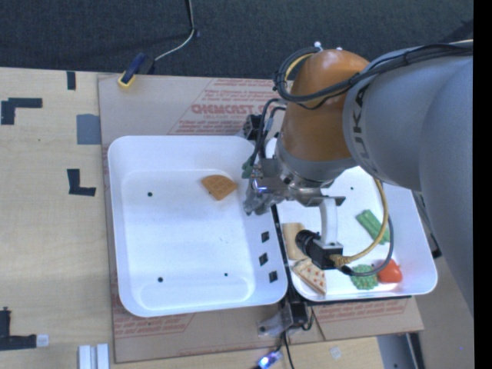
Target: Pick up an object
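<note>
A flat tan cracker-like piece lies in the left bin's upper right part.

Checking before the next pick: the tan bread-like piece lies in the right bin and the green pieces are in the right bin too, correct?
Not quite. The camera view shows the tan bread-like piece in the left bin, near its far right side. The green pieces are in the right bin, as you said.
</note>
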